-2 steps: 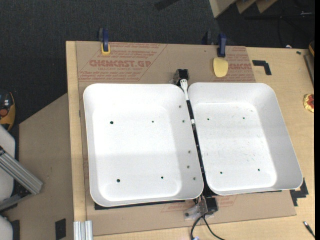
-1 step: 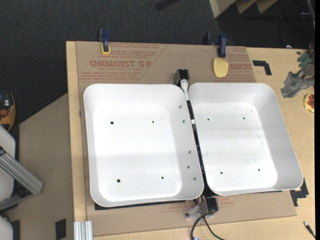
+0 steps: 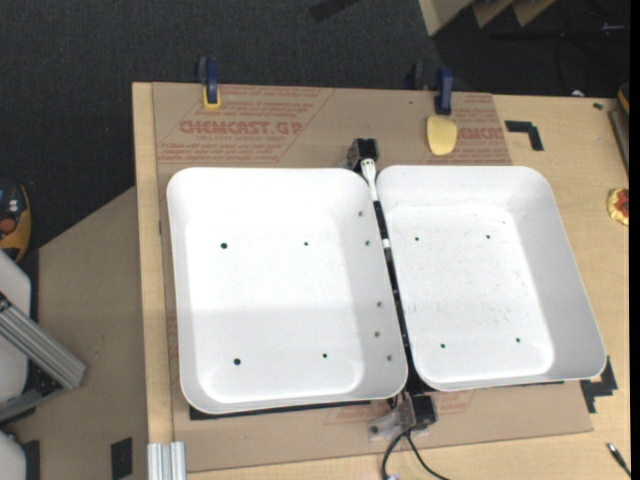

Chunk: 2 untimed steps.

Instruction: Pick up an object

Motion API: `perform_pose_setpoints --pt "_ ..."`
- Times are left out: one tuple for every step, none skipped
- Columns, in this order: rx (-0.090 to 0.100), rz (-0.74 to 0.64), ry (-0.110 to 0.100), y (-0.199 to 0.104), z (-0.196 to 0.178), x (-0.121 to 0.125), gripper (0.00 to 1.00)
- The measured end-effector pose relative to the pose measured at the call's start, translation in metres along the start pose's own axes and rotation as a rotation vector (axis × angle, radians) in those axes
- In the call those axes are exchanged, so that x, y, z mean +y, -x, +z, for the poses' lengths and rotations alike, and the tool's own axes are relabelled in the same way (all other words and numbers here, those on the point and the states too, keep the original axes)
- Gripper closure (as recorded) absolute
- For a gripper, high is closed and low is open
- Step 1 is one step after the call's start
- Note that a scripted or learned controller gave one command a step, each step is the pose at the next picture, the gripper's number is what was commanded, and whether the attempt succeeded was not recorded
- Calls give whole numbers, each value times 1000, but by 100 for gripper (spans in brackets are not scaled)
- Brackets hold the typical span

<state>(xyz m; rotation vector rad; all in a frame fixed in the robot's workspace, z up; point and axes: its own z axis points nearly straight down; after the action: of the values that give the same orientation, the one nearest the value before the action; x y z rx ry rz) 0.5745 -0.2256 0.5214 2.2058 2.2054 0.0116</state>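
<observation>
Two shallow white bins lie side by side on a brown board. The left bin [image 3: 280, 288] shows a bare white floor with a few small dark dots. The right bin [image 3: 480, 268] looks the same, with faint grey specks on its floor. A small pale yellow object [image 3: 441, 135] rests on the board just behind the right bin's far rim.
A black strip [image 3: 385, 258] runs between the bins. Two blue clamps [image 3: 208, 73] [image 3: 443, 88] grip the board's far edge. A small orange-red thing [image 3: 618, 204] sits at the right edge. A metal rail [image 3: 40, 343] lies off the board at the left.
</observation>
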Motion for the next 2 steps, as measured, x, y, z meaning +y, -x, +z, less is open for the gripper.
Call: perform_pose_setpoints --pt "16 -10 -31 -86 145 74 100" --pt "14 -5 -32 -123 257 86 100"
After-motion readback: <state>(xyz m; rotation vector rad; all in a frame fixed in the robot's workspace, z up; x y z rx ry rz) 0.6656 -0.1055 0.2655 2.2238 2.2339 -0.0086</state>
